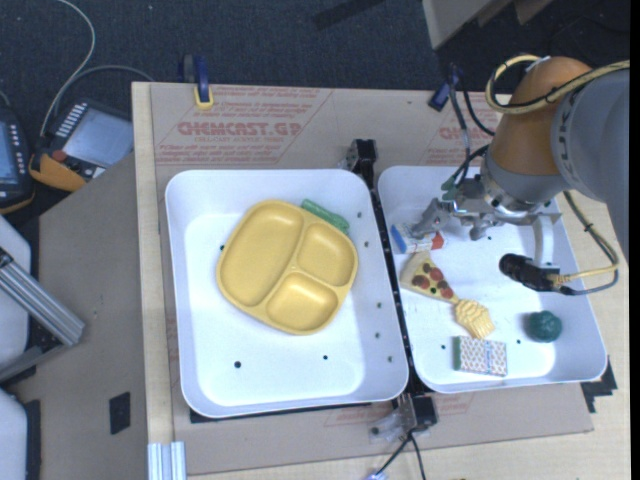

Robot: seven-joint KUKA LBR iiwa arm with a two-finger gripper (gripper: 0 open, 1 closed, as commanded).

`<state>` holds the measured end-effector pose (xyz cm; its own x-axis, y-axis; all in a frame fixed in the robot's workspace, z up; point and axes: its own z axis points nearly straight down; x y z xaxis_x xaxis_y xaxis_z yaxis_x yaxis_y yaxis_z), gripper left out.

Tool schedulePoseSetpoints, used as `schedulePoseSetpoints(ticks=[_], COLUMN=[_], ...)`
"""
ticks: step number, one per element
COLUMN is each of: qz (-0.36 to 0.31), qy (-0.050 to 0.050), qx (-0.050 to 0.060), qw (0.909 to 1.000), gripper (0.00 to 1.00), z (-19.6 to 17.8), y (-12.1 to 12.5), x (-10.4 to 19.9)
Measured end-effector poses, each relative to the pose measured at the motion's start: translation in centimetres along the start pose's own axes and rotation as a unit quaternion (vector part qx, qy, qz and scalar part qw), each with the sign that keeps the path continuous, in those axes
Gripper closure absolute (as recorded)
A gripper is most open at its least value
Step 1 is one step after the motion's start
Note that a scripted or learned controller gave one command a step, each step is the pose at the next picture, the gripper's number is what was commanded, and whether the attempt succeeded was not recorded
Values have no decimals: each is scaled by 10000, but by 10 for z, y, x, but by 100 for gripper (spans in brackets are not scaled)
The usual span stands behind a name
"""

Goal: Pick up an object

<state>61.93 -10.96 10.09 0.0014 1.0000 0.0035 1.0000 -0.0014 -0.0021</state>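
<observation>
Nothing is lifted yet: the hand (pixel 432 224) hovers at the right bin's (pixel 580 366) ten o'clock, above the pizza slice toy (pixel 429 278). Whether it is clenched or released, I cannot tell; the whole pick remains.

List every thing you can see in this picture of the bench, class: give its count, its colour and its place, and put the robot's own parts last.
Bins: two, white, side by side on the bench.
Divided plate: one, yellow, left bin.
Flat piece: one, green, under the plate's far edge.
Pizza slice: one, yellow with red spots, right bin.
Ridged toy: one, yellow, below the slice.
Sponge-like block: one, green and white, right bin's near edge.
Round object: one, dark green, right bin's right side.
Arm: one, grey and orange, above the right bin.
Gripper: one, over the right bin's far part.
</observation>
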Motion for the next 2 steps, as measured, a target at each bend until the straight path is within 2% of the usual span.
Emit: schedulePoseSetpoints(ticks=[1,2], qz=[-15,-16], qy=[9,2], qx=[5,-44], qw=[10000,10000], gripper=[0,100], z=[15,4], y=[3,6], x=[1,1])
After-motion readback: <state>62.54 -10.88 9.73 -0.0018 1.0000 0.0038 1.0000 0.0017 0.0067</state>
